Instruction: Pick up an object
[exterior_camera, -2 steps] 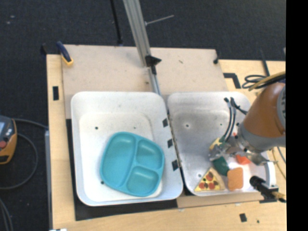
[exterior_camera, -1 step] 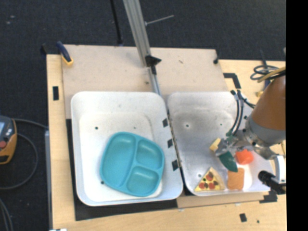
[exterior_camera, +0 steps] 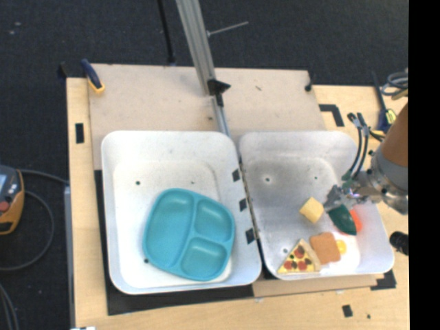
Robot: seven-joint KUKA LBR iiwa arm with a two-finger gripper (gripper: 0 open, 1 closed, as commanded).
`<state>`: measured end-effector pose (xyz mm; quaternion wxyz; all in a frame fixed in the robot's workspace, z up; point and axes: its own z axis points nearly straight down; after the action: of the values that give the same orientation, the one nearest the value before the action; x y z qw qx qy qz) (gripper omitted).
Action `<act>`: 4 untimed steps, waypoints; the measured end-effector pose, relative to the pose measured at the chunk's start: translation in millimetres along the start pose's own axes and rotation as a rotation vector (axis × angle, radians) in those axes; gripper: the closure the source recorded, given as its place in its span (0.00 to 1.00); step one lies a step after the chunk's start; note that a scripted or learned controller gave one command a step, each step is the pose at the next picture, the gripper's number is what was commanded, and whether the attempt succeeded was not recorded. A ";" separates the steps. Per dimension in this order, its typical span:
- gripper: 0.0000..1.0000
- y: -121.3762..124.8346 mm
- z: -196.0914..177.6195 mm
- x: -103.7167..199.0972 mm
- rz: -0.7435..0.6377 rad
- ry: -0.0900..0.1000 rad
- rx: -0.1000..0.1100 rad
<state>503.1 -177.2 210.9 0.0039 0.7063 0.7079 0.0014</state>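
Observation:
In the right bin (exterior_camera: 289, 157) lie a yellow block (exterior_camera: 311, 210), a pizza-slice toy (exterior_camera: 300, 258), a tan bread-like piece (exterior_camera: 326, 247) and a dark green object with an orange-red bit (exterior_camera: 344, 219) beside it. My gripper (exterior_camera: 342, 196) hangs at the bin's right side, just above the green object and to the right of the yellow block. The arm comes in from the right edge.
The left bin (exterior_camera: 130, 157) holds a teal divided plate (exterior_camera: 189, 234). A metal post (exterior_camera: 199, 47) rises behind the bins. A blue-and-yellow clamp (exterior_camera: 92, 76) sits at the bench's far left corner. Cables run by the arm at the right.

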 end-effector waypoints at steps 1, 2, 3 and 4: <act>1.00 1.0 5.3 -0.9 0.002 0.002 0.005; 1.00 24.1 -8.9 46.4 -0.005 0.004 0.004; 1.00 33.4 -6.1 92.4 -0.005 0.005 0.006; 1.00 52.6 -19.9 150.2 -0.006 0.005 0.005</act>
<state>555.2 -26.8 230.7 0.0004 0.7040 0.7102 0.0016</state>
